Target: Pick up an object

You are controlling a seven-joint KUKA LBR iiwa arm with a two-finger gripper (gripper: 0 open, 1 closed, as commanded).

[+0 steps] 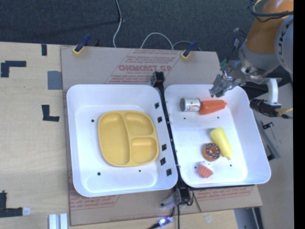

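Your gripper (218, 90) hovers just above the carrot (212, 107) at the right bin's (255, 142) far end; I cannot tell its finger state. The carrot looks like light, stiff, smooth plastic, so grip across its thick middle.

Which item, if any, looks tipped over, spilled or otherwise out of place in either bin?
One thing: the silver can in the right bin lies on its side, touching the orange carrot. The yellow tray sits flat in the left bin. Nothing looks spilled or broken.
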